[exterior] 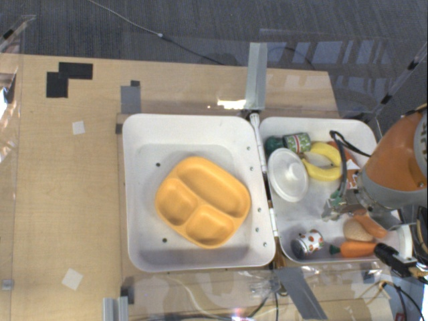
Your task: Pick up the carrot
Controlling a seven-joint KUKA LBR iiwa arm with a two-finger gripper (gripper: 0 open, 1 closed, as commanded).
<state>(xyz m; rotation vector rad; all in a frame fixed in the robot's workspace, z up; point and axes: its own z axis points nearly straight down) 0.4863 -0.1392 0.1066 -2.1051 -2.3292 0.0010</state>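
arm over right bin, carrot lying at the near edge

carrot (358,249) lies flat along right bin's (321,124) near wall, just beside a small round figure (309,242) on its left & a tan lump (358,231) behind. claw (336,208) hangs above that, nothing seen in it; open or closed, can't tell. farther back: white bowl (289,174), banana (323,163), green can (297,142). left bin (144,152) holds a yellow divided plate (202,200).

Both bins (134,199) are white. Left bin: one yellow-orange divided plate (202,200). Right bin: orange carrot (358,249) at the near edge, yellow banana (324,162), white bowl (289,174), green-labelled can (297,142). Bench (60,199) is pale wood with black patches.
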